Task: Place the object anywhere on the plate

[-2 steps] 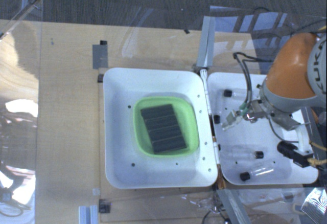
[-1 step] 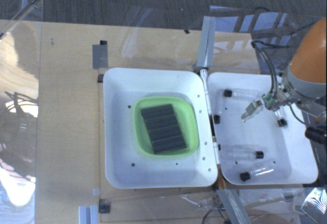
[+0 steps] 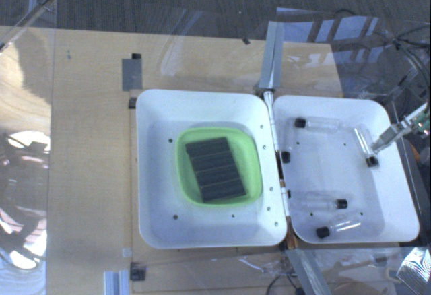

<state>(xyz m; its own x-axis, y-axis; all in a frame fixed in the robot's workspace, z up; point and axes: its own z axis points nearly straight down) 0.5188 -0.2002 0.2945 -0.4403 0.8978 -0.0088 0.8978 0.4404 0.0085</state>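
A lime green plate (image 3: pixel 250 172) sits in the middle of the left bin (image 3: pixel 155 172). A dark grey ridged slab (image 3: pixel 215 169) lies flat on it, slightly turned. Several clear tubes with black caps lie in the right bin (image 3: pixel 397 213): one at the back left (image 3: pixel 316 124), one at the right (image 3: pixel 363 141), and two near the front (image 3: pixel 326 203) (image 3: pixel 339 226). At the right edge a thin grey piece of my gripper (image 3: pixel 397 130) slants down to the left. Its tip stands beside the right tube, over that bin's right side.
A metal divider bar (image 3: pixel 272 58) runs back from the seam between the bins. Cables and dark equipment (image 3: pixel 397 44) crowd the back right. Bare wooden bench (image 3: pixel 87 152) lies left of the bins, with small black brackets (image 3: pixel 133 73) on it.
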